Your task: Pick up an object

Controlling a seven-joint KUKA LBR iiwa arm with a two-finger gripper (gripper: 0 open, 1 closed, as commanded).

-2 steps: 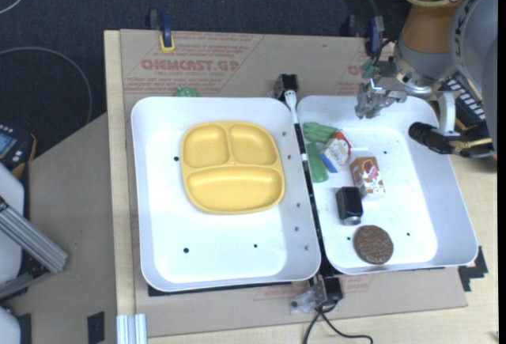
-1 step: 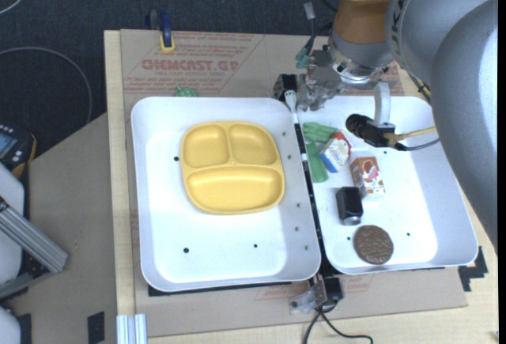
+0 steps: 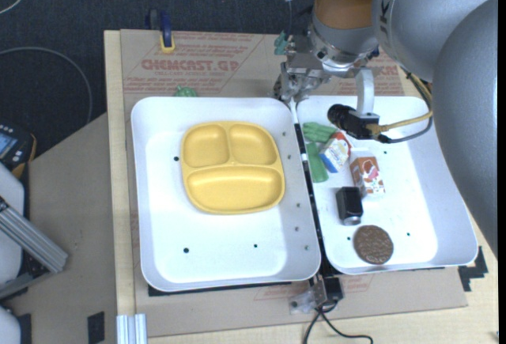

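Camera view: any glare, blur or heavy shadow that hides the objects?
Camera view: even light, soft shadows; the white bins are bright but not blown out; the yellow divided plate and brown disc read sharp; the arm, close to the lens, looks soft.

You have 6 things to choose from across the 2 bins. In the left bin (image 3: 158,240), a yellow divided plate (image 3: 232,167) with 3 compartments lies flat, toward the far edge. In the right bin (image 3: 431,208), a green piece (image 3: 318,151) lies against the left wall, touching a small carton (image 3: 337,151) with red, white and blue print. Just beside it lies a brown and white packet (image 3: 368,175). Nearer the front edge you see a black block (image 3: 349,204), then a brown disc (image 3: 372,244) lying flat.
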